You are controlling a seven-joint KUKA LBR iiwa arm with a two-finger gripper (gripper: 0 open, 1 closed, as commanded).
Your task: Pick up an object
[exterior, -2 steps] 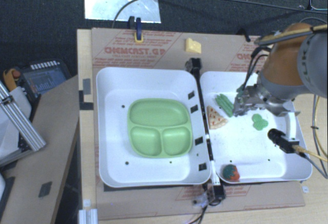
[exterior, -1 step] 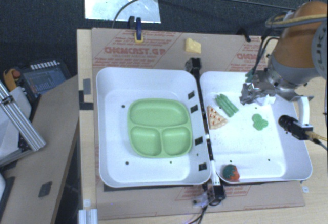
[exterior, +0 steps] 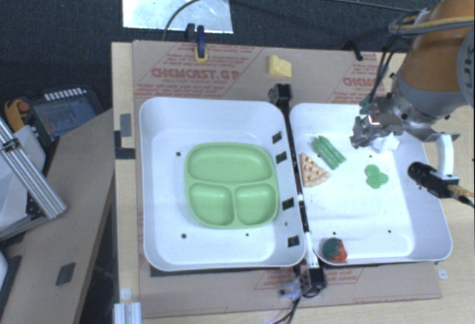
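In the right bin [exterior: 415,241] lie a green ridged piece [exterior: 327,151], a pizza slice [exterior: 312,170], a small green broccoli-like piece [exterior: 376,177] and a red and green fruit [exterior: 333,249] at the near left corner. My gripper [exterior: 369,131] hangs over the far part of this bin, right of the ridged piece and above the broccoli-like piece. Nothing shows between its fingers.
The left bin [exterior: 159,233] holds a green three-compartment plate [exterior: 228,184]. A yellow block [exterior: 280,67] lies on the cardboard behind the bins. A blue and yellow clamp [exterior: 199,41] stands at the far edge. Devices sit on the side table at left.
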